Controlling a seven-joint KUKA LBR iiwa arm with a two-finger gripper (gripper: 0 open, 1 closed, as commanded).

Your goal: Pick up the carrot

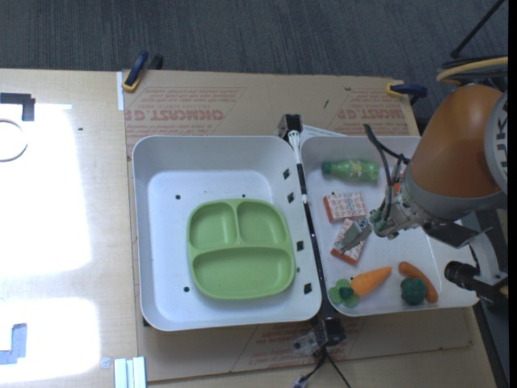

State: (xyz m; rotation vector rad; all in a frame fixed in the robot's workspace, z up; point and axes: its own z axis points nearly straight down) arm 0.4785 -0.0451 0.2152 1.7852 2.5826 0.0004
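While the gripper (380, 223) hangs over the right bin (323, 148), you cannot tell its finger state; the wrist hides it. Your carrot (370, 281) lies apart at the front wall.

This is a robot lab set up for pick tests, not a home or kitchen. An industrial arm (460, 148), grey with an orange band, reaches in from the right over a plain wooden counter (60, 217). Printed cardboard (202, 107) is clamped down at the far edge with spring clamps (137, 69). On it sit 2 shallow white bins (145, 241) side by side, joined by black clips (289, 125). The goods are toys: a plastic carrot (367, 282), a green divided plate (240, 247), small play-food packs (345, 206). Loose cables (323, 362) trail at the near edge, and grey office carpet (258, 18) lies beyond.
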